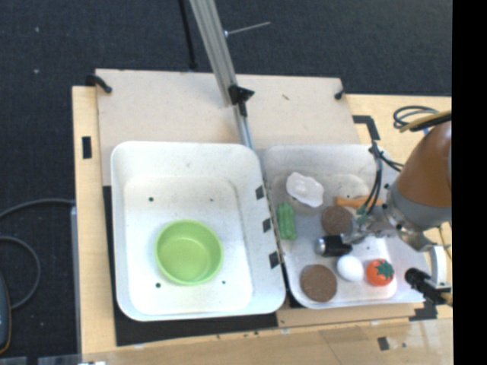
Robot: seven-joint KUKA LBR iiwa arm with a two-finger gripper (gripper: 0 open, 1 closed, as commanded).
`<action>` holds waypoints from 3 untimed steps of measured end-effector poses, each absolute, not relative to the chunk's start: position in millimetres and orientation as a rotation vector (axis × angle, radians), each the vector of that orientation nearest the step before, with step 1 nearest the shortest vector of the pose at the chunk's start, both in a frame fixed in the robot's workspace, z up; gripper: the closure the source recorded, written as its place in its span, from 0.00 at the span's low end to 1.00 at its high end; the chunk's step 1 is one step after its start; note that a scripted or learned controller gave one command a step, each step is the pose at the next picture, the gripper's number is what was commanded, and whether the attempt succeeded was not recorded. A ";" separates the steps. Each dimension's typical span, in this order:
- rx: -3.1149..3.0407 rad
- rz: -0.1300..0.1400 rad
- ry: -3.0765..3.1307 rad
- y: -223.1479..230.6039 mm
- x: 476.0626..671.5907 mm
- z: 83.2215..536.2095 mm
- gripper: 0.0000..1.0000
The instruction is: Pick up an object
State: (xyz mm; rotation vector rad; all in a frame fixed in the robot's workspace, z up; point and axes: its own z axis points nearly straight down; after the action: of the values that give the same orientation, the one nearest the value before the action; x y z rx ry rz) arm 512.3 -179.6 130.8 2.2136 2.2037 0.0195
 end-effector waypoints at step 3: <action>2.213 0.005 2.223 -166.5 519.9 276.2 1.00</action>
State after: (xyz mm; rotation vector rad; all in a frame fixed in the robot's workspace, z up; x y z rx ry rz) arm 519.9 -166.5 276.2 2.2126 2.2228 0.0045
